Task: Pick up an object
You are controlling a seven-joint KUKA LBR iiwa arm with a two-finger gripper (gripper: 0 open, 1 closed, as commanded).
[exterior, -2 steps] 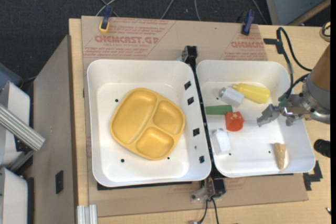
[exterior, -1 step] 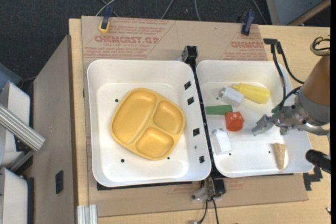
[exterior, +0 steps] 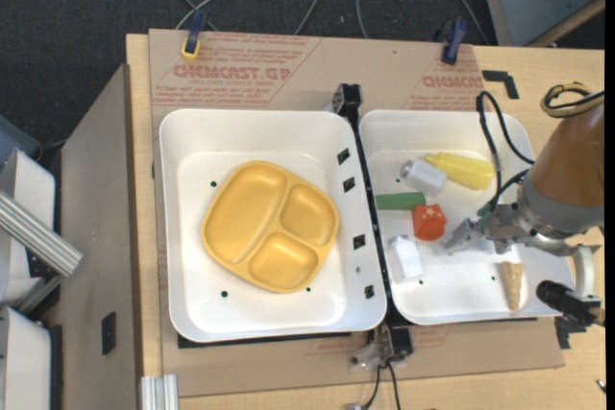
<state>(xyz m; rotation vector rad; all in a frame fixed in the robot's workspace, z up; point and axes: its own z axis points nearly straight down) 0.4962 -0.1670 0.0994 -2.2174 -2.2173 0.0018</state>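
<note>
Reaching into the right bin [exterior: 461, 310], the pincer [exterior: 459, 237] hangs with its opening impossible to judge. A red toy [exterior: 429, 222] lies just beside it, crowded by a green block [exterior: 399, 201]; closing could nudge either aside.

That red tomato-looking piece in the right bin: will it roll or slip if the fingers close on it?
The red piece looks rounded and glossy, so it may well slip or roll from a pinch. It lies close to the green block, which might stop a roll that way. It is probably a light plastic toy.
</note>
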